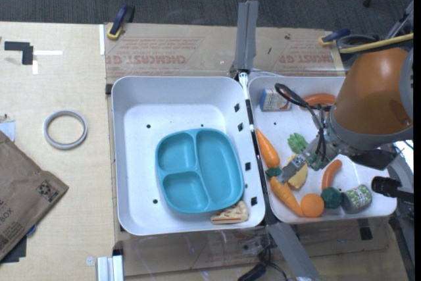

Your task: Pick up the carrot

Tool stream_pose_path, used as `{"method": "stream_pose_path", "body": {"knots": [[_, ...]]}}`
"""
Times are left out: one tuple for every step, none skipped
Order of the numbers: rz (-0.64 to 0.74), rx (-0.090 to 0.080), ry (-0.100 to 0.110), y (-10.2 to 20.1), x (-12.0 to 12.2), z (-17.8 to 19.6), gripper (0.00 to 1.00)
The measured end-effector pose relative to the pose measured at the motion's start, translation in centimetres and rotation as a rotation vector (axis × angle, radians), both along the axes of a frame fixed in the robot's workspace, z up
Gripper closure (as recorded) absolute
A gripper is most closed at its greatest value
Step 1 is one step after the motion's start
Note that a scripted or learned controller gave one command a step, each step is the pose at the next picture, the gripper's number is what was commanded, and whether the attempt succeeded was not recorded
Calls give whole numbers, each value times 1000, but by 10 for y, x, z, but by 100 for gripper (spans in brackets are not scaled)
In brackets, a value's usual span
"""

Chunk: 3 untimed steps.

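Arm is reaching in from right, wrist angling down-left; gripper (294, 168) is hovering low in right bin (273, 204), jaw state unclear; carrot (268, 148) is lying just left, apart.

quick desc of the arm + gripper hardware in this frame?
Grey KUKA arm with a wide glossy orange band above the wrist. Black cables loop beside it. Small metallic-grey two-finger gripper at the tip, with a green patch near its base.
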State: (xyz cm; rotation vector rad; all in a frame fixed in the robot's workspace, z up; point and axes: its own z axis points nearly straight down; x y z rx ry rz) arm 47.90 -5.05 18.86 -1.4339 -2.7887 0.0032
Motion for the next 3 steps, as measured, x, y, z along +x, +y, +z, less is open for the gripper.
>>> {"method": "stream_pose_path", "body": {"knots": [[211,3,0,-51,-1,-84,0],[-139,1,0,-44,-1,-100,0],[-142,1,4,-45,-1,-94,100]]}}
